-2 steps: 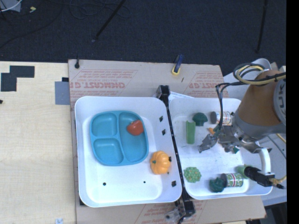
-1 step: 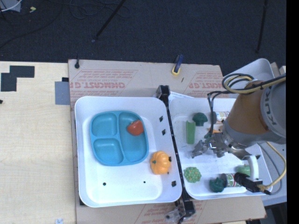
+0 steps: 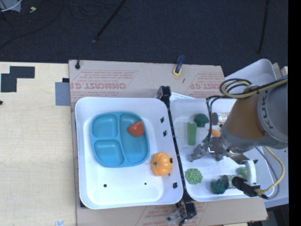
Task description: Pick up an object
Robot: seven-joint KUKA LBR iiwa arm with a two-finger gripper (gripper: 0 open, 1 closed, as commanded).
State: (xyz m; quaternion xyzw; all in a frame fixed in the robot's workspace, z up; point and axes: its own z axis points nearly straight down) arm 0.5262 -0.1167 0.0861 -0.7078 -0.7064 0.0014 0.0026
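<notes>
Camera view, from above: the metal two-finger gripper hovers spread and unladen in the right white bin, beside a green plastic bar. Approach step, seemingly; next it must descend and pinch.

Single arm comes in from the right side, grey body, big and close to the camera so it looks bulky. Orange band wraps the section just above the wrist. Black and yellow cables loop over the top of that section, another cable trails down along the lower right. Wrist angles down and to the left — gripper sits at the left end of the arm, low over the right-hand bin. Two thin metal fingers point left and slightly down, spread a little apart, nothing seen between them. Gripper body is grey metal, partly hidden under the wrist.
</notes>
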